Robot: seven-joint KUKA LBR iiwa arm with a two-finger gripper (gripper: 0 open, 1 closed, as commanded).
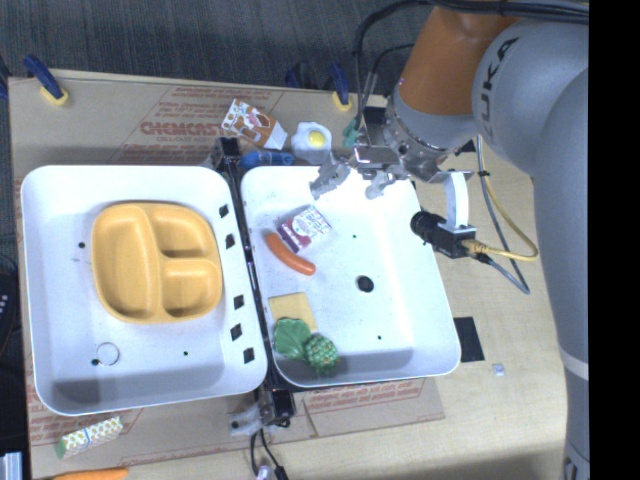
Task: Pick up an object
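While your arm reached in from the right, its gripper hung over the far edge of the right bin, fingers spread apart with nothing between them. You had one fingertip toward the divider and the other further right, both above bare white floor near the back wall. Just beside and nearer the camera from the gripper lay a small packet with a dark red label, tilted, apart from the fingers. A sausage lay touching or almost touching the packet's lower left corner, slanted toward the divider. Nearer still you had a yellow cheese slice, and against its front edge a green leafy piece and a round green knobbly item, those two touching each other at the bin's front wall. In the left bin sat a yellow divided tray, well apart from the gripper. Behind the bins, on the cardboard, stood a small carton, a blue item and a fried egg toy.
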